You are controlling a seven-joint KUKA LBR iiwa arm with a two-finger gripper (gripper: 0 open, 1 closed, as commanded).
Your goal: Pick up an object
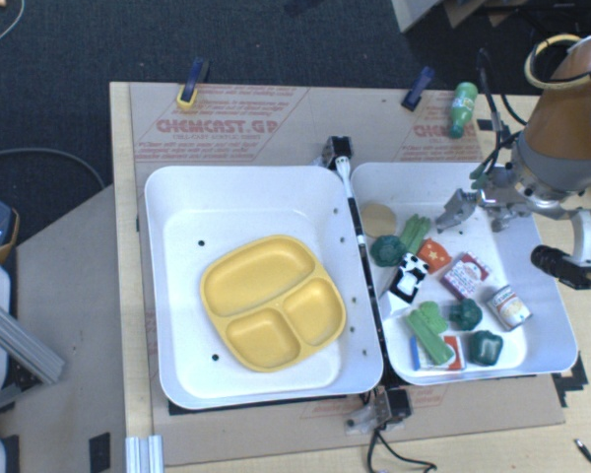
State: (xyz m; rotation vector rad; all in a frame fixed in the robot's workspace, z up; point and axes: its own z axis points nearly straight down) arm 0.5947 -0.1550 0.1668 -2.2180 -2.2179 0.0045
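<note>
Toward the right edge of the tabletop (pixel 276 116) I see the arm (pixel 561 116) reaching in over the right bin (pixel 561 348), with the hand (pixel 476 208) hanging above that bin's far end, near its back wall. From my seat I cannot tell how far its fingers are spread, and I see nothing caught between them.

Everything I could pick from sits in the right bin, crowded toward its middle and near end. A pale round disc (pixel 379 217) lies near the divider, with a dark green lump (pixel 386 250) just beside it and a long green piece (pixel 414 234) leaning next to that. A black-and-white block (pixel 408 276) touches an orange piece (pixel 434 255). Toward the bin's right side lie a red packet (pixel 465 276) and a small can (pixel 509 306) on its side. Nearer the front edge I make out a light green ridged piece (pixel 428 331) resting on a flat card (pixel 454 355) (red and blue, as far as I can read it), with two dark green pieces, one rounder (pixel 464 314) and one glossier (pixel 486 347), close by.

The left bin (pixel 167 264) carries a yellow divided plate (pixel 272 301), well apart from the hand. A green bottle (pixel 462 109) lies on the tabletop beyond the right bin, and two blue clamps (pixel 192 82) (pixel 419 89) grip the tabletop's far edge.
</note>
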